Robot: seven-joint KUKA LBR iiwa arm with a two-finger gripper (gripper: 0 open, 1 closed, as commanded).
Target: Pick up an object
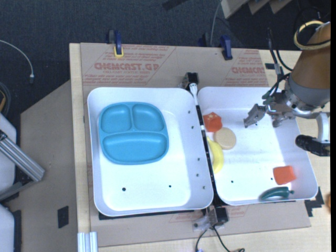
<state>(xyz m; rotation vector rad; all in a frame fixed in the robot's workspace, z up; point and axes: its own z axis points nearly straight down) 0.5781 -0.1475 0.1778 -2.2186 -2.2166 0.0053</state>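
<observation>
Your two-finger gripper (pixel 265 116) hangs over the right shallow white plastic bin (pixel 252 190), toward its two o'clock corner, on the grey arm with the orange band (pixel 314 56). Its fingers (pixel 253 116) stand spread apart, with nothing between them.

Look at the nine o'clock side of that bin for most of the objects: an orange plastic block (pixel 212 122) lies near the divider, a round beige disc (pixel 226 138) sits just beside it toward five o'clock, and a yellow banana-shaped piece (pixel 216 157) lies along the left wall, touching the disc's edge. Toward five o'clock you have a second orange block (pixel 284 175), and a teal curved piece (pixel 275 194) just below it by the rim.

The left white bin (pixel 157 196) holds a blue three-compartment plastic tray (pixel 134 133) in its ten o'clock part.
</observation>
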